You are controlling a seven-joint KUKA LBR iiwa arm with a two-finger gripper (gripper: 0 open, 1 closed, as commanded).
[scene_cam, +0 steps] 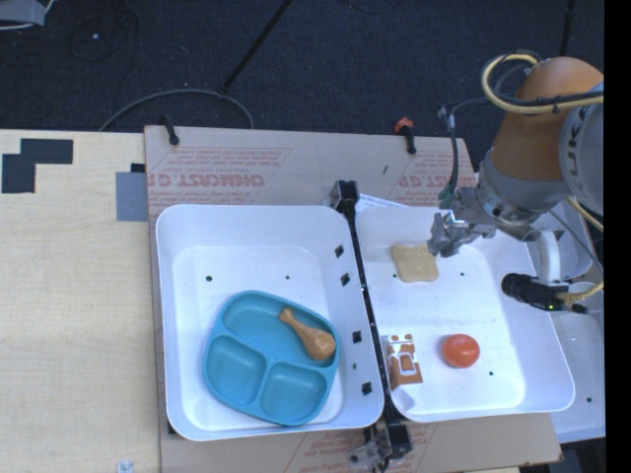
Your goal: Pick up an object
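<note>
In the right bin (537, 382) a pale tan slice of bread (414, 263) lies near the back, a red tomato (459, 350) sits toward the front, and a small orange and white patterned piece (402, 360) rests by the left wall. My gripper (443, 236) hangs over the back of this bin, just right of and above the bread slice, with nothing visibly held. In the left bin, a brown chicken drumstick (310, 336) lies on a blue divided plate (246, 368).
The left bin (182, 239) and right bin meet at a black divider (353, 274). The grey arm with its orange band (542, 126) reaches in from the right. Cardboard (256, 170) lies behind the bins, a wooden bench top (69, 313) to the left.
</note>
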